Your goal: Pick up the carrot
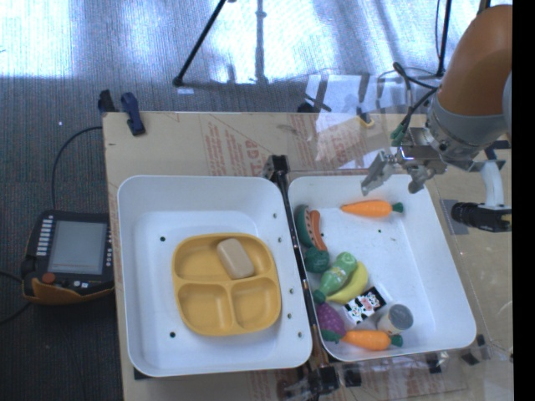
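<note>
Looking down from the camera view, you see the gripper poised above the far rim of the right bin, with its two fingers spread apart and nothing between them. The orange band of the arm sits behind and to the right of it.

The carrot lies just below the gripper in the picture, a little toward the left finger, on the bin floor near the far wall, with its green end pointing right. It is apart from the fingers, not touching them.

A second carrot rests well away from the gripper, at the near wall of the same bin, beside a grey can and a purple eggplant. Between the two carrots, down and to the left of the gripper, you find a cluster: a banana, a green bottle and a black and white carton.

Farther left of the gripper, the left bin holds a yellow divided plate with a tan piece of bread in its far compartment. A teach pendant lies on the floor beyond that bin.
</note>
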Controlling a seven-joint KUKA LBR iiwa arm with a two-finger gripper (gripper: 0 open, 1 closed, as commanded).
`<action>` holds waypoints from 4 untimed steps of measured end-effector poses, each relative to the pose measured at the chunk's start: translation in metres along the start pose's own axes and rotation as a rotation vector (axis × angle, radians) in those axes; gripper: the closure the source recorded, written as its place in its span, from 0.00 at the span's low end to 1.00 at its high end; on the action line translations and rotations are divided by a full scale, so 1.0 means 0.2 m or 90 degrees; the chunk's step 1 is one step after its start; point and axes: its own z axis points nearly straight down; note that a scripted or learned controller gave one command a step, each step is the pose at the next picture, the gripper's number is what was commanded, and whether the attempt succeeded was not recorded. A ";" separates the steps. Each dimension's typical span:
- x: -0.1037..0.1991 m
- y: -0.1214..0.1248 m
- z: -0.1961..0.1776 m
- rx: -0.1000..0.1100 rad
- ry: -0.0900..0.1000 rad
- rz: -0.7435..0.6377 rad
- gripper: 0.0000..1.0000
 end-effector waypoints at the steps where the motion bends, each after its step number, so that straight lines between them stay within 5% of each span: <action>1: -0.17 0.14 0.49 0.004 0.001 -0.124 0.00; 2: -0.28 0.15 0.98 -0.002 0.001 -0.034 0.00; 4: -0.44 0.15 0.98 -0.001 0.001 0.301 0.00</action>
